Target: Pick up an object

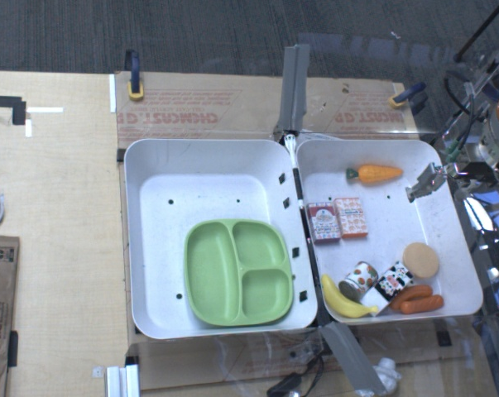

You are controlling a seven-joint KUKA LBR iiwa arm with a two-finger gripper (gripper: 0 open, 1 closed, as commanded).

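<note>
Camera view shows our tool point(423, 183) at the right bin's point(448, 222) far right rim, above the bin floor; whether it is spread or closed we cannot tell, as it is small and blurred, perhaps with nothing in it. Just to its left lies the toy carrot point(376, 173). Nearer the camera and left of the tool sit two small red cartons point(338, 220). Well below it we see a tan bun point(420, 260), sausages point(416, 299), a can point(359, 279) and a banana point(345, 298). Farther left, the left bin point(150, 222) holds a green divided plate point(237, 271).
</note>
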